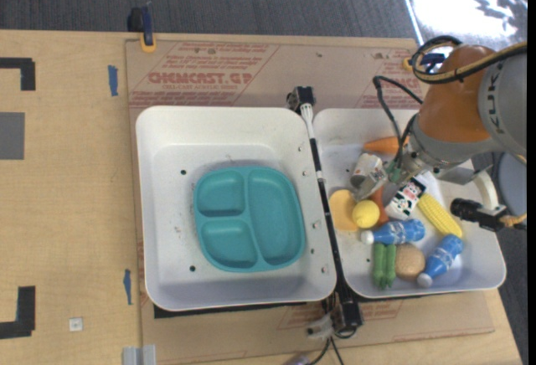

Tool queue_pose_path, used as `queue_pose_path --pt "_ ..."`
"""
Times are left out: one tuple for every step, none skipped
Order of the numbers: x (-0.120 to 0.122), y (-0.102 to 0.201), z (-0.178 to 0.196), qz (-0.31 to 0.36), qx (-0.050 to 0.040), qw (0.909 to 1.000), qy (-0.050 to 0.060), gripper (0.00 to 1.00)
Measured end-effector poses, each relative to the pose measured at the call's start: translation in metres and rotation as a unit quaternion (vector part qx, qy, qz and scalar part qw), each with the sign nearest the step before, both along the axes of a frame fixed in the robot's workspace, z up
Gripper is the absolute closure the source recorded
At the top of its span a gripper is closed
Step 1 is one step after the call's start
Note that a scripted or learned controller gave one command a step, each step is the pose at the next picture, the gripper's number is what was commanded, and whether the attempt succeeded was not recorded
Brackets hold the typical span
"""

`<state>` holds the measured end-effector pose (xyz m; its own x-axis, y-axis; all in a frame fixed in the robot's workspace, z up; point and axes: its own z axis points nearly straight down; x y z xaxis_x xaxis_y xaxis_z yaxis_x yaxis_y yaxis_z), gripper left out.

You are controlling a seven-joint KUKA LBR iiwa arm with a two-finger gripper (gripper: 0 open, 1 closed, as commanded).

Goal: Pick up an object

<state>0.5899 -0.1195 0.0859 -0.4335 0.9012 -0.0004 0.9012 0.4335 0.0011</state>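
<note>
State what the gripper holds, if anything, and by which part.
Cannot be told: the gripper is low among the toys in the right bin, but no grip shows.

Toys (400,231) crowd right bin (481,275); left bin (159,187) roomier.

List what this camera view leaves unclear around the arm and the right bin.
- Gripper: blurred among the toys, finger state unreadable.
- Orange carrot: far end hidden behind the arm.
- Black-and-white toy: too small to identify.
- Arm: base cut off by the right edge.
- Right bin: far corner covered by the arm.
</note>
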Motion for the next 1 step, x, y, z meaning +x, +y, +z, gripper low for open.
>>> queue_pose_path --pt "0.0021 0.0003 0.0117 0.0 -0.0002 1.0 -0.004 1.0"
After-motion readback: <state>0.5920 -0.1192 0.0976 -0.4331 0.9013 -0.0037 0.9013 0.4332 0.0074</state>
